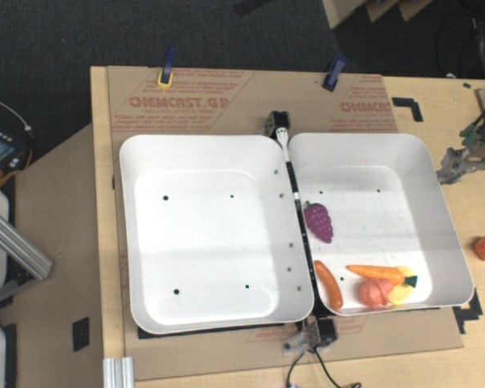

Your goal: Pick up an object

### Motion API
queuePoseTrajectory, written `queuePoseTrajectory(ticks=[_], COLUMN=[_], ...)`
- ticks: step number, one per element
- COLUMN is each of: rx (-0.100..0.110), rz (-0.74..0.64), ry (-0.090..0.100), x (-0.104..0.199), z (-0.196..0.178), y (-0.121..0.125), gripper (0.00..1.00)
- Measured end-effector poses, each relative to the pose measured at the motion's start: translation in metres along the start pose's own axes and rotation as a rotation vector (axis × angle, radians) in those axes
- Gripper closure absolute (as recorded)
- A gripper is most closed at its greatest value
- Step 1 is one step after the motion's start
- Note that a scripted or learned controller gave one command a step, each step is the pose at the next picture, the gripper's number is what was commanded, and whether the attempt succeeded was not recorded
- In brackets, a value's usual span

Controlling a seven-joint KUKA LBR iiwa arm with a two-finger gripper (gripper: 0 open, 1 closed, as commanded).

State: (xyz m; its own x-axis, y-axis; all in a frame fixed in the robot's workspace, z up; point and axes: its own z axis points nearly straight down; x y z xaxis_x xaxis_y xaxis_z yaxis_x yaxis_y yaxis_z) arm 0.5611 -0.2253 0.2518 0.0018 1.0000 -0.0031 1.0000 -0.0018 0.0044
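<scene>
Jaws released or clenched: it cannot be told, since the gripper (462,158) is a small grey shape at the view's 3 o'clock edge, just outside the right bin (436,196) and past its 2 o'clock corner. All the loose things in the bins lie in the right bin. A purple grape bunch (318,221) sits at the bin's 9 o'clock side, close to the wall it shares with the left bin (137,217). Toward 6 o'clock lie a red pepper (329,284), a carrot (377,272), a pink fruit (373,294) and a small yellow piece (399,295), the last three touching. An orange-red object (482,248) rests on the bench (65,241) at the bin's 4 o'clock, outside it.
</scene>
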Motion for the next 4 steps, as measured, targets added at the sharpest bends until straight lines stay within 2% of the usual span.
queuePoseTrajectory(ticks=[1,2,3,4], rx=[0.009,0.002,0.007,0.010], rz=[0.000,0.000,0.000,0.000], ry=[0.005,0.002,0.005,0.006], x=[0.001,0.002,0.014,0.001], z=[0.022,-0.004,0.004,0.055], y=[-0.037,-0.056,-0.077,-0.083], gripper=[1.00,1.00,1.00,1.00])
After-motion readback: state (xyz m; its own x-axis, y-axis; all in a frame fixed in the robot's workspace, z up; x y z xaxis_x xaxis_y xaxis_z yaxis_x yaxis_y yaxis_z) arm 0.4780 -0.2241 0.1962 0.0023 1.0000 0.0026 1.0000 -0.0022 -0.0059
